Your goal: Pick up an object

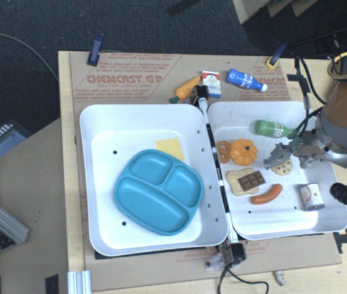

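The gripper (278, 158) hung low over the right bin (284, 225), reaching in from three o'clock. Whether its fingers were spread or closed could not be told, and nothing could be seen held. A cookie (282, 166) lay just beneath it, at its six o'clock. A pumpkin (243, 152) sat at its nine o'clock, a green bottle (270, 128) at twelve o'clock, and a sausage (265, 194) and a chocolate sandwich (247, 181) toward seven o'clock. The left bin (100, 164) held a blue divided plate (158, 192) and a yellow cheese slice (171, 147).

The cookie appeared the nearest target. A good grasp would likely have required centring the fingers over it and descending straight. Its flat profile risked a miss.
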